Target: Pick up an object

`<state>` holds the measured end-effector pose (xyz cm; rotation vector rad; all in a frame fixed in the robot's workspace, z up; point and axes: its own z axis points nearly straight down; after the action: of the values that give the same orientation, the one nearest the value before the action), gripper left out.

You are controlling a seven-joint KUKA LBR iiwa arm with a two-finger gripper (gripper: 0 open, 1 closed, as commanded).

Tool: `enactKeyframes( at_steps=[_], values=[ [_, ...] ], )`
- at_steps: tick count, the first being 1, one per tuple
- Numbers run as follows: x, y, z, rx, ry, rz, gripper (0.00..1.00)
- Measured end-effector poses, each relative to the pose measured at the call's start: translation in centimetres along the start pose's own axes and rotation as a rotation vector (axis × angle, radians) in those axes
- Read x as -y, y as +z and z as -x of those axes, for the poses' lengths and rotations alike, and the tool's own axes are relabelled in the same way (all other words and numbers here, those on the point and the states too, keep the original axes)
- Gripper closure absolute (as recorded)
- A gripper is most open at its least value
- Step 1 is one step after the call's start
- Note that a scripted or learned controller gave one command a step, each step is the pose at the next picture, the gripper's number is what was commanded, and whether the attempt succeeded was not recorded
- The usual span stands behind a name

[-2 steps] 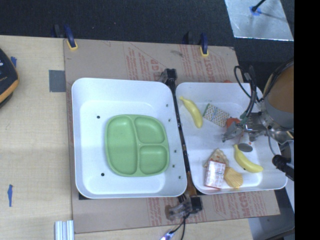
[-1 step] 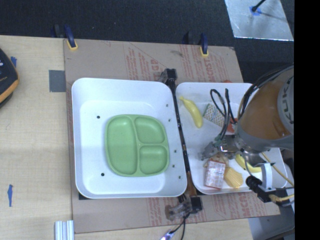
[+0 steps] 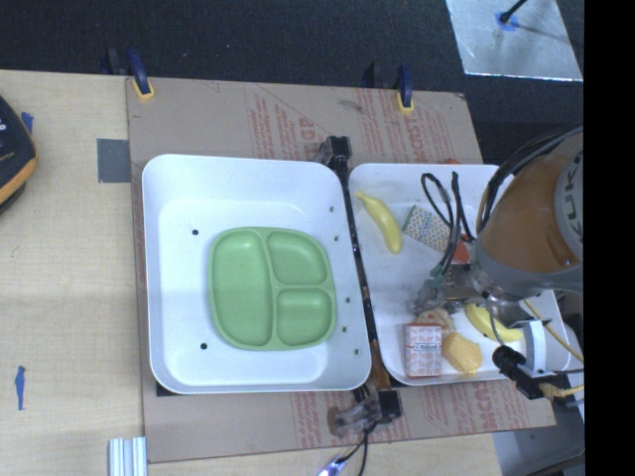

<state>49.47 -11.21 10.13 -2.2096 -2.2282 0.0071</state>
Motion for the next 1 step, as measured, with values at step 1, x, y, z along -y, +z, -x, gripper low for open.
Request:
enactKeyframes(
  at_steps=[1],
  values=[
    [-10.64, -9.18, -4.57, -0.001, 0.004, 0.005, 1.00]
  ],
)
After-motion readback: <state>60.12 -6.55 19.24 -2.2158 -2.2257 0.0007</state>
